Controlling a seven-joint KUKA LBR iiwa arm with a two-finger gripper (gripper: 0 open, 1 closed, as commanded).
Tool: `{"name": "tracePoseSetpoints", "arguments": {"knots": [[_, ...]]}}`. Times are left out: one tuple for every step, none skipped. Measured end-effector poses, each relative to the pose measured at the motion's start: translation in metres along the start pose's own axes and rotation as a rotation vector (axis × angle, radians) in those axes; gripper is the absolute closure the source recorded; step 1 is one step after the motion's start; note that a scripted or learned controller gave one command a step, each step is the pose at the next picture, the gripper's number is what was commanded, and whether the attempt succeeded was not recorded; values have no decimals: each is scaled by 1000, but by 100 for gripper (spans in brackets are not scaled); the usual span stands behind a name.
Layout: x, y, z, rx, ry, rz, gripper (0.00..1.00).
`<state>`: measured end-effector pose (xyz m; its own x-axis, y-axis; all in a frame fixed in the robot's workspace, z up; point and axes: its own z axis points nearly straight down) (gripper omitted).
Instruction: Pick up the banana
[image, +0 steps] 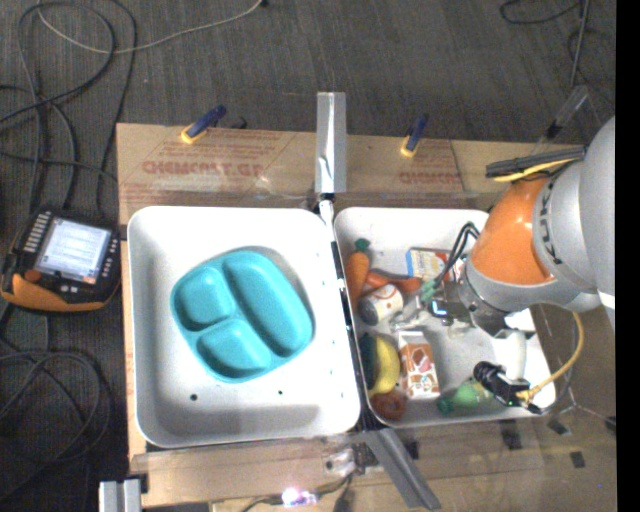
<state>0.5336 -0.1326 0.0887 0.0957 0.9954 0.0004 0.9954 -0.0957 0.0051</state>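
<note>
Against the left wall of the right-hand bin (520, 395), toward its near end, lies the banana (381, 363), yellow with a dark green shading along one side, lengthwise along the wall. Nothing grips it. Just beside it on the right sits a small red-and-white carton (419, 366); at its near tip a dark red round item (390, 405), kind unclear. Beyond the banana, a carrot (358, 270) lies along the same wall, with a white round object (380, 300) bearing reddish markings next to it, its identity hard to make out. A small printed box (427, 262) is partly covered by the arm. A green item (461, 398) rests near the bin's front edge.

The end effector (425, 308) is low over the bin's middle, close to the white round object and apart from the banana; cables and glare obscure it, and its state cannot be told. The arm's grey and orange body (525, 250) hides the bin's right portion.

The left-hand bin (150, 400) carries a turquoise three-compartment tray (243, 312). A handheld control pendant (62, 260) lies off the worktop (250, 170) at left.
</note>
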Motion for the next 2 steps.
{"name": "tracePoseSetpoints", "arguments": {"knots": [[75,-42,-94,8,2,-178,0],[103,-48,-162,7,-2,-81,0]]}}
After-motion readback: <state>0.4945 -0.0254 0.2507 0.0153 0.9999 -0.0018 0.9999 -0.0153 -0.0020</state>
